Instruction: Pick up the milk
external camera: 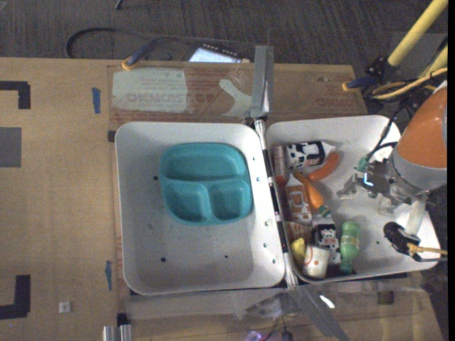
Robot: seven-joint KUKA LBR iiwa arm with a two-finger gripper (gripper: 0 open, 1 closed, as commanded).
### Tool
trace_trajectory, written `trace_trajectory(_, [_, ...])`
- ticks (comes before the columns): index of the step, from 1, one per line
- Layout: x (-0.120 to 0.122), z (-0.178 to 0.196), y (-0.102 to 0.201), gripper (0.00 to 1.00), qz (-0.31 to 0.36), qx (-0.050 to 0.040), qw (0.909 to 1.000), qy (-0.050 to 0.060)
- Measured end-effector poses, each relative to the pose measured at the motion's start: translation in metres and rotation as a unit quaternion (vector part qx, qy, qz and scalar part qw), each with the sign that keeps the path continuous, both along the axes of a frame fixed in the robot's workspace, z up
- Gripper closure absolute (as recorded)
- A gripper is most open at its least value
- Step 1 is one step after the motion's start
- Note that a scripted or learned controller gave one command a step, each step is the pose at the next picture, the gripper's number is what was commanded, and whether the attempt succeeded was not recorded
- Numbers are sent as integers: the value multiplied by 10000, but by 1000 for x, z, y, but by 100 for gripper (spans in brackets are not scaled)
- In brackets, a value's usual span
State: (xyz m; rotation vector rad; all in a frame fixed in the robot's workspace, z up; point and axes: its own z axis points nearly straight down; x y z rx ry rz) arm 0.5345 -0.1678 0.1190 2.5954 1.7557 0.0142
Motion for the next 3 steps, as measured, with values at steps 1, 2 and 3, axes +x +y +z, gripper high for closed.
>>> trace_trajectory(1, [1,10,-1,100,-2,-12,10000,-6])
trace_trajectory(2, [0,10,-1,0,-4,-11,10000,-3])
trace_trajectory(3, [1,20,-1,100,1,-15,10000,-10])
